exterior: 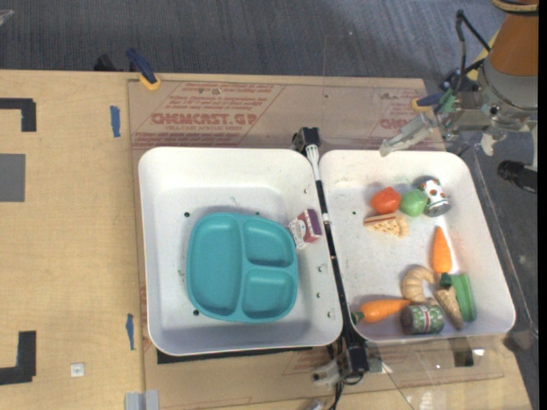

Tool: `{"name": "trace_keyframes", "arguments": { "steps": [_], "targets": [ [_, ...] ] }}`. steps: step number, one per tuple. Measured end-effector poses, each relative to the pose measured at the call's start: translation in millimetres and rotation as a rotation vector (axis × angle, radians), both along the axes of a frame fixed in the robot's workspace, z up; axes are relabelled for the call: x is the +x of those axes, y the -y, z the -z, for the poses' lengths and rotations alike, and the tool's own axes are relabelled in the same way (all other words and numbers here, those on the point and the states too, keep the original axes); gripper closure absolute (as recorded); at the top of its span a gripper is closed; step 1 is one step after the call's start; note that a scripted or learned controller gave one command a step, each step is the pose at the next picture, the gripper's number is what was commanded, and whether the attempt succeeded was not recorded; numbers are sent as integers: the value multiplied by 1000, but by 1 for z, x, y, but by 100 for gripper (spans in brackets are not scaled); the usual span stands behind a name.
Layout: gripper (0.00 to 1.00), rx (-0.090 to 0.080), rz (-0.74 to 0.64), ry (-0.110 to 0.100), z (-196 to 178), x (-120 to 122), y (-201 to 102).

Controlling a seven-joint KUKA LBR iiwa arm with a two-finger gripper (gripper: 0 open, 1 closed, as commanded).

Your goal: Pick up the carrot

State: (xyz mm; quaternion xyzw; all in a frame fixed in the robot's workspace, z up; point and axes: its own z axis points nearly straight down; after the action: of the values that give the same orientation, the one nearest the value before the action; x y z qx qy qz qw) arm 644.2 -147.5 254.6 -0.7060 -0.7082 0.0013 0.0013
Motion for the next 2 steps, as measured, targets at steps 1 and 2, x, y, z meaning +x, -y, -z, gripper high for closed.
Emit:
{"name": "trace_keyframes", "arguments": {
  "steps": [1, 2],
  "targets": [
    [0, 3, -163, -4, 103, -66, 31],
    [0, 20, -106, -1, 174, -95, 9]
  ]
}}
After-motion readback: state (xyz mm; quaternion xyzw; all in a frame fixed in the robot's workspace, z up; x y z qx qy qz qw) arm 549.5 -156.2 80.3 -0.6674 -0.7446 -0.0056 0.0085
